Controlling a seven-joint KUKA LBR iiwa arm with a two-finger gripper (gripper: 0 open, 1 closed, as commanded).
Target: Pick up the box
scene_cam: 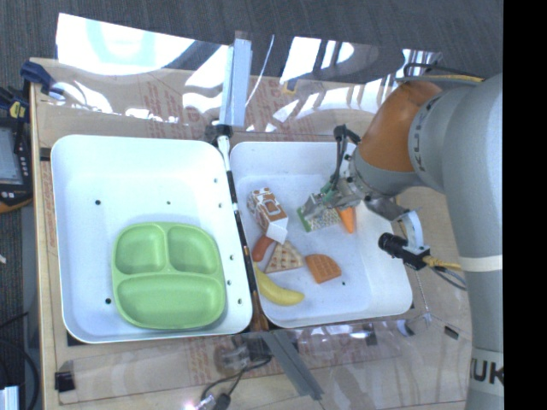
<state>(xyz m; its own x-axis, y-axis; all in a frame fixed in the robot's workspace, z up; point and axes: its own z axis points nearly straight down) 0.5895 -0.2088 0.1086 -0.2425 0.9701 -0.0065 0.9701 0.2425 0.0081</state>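
A wooden bench carries two white bins; the right bin (389,289) holds the box (267,209) by its left wall, lying loose for a grab. The gripper (325,210) hangs mid-bin, apart from it; I cannot tell its grip

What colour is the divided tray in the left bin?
Light green, seen in the camera view: the divided tray lies in the left bin.

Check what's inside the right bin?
Right bin holds the box, a banana, a sandwich wedge, a waffle-like piece and an orange carrot-like piece. The end effector and arm cover the bin's upper right part.
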